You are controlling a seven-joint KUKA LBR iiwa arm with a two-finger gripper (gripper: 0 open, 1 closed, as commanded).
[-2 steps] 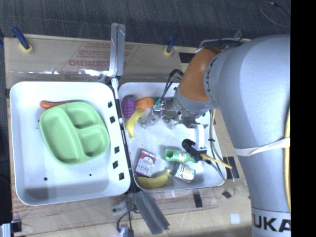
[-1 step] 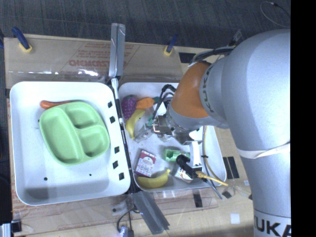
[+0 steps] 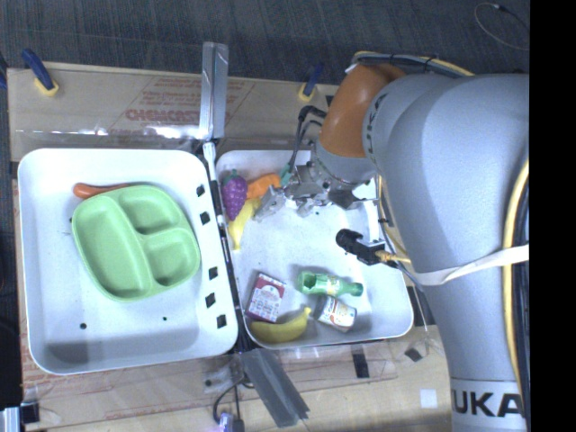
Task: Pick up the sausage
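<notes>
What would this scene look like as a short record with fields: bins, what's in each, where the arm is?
left bin: green divided plate; sausage lying just beyond the plate's far edge
right bin: purple grapes, orange carrot-like piece, banana, green bottle, small red carton, small can
arm: reaching in from the right, over the right bin
gripper: near the far end of the right bin, close to the orange piece
sausage status: in the left bin, away from the gripper
</notes>
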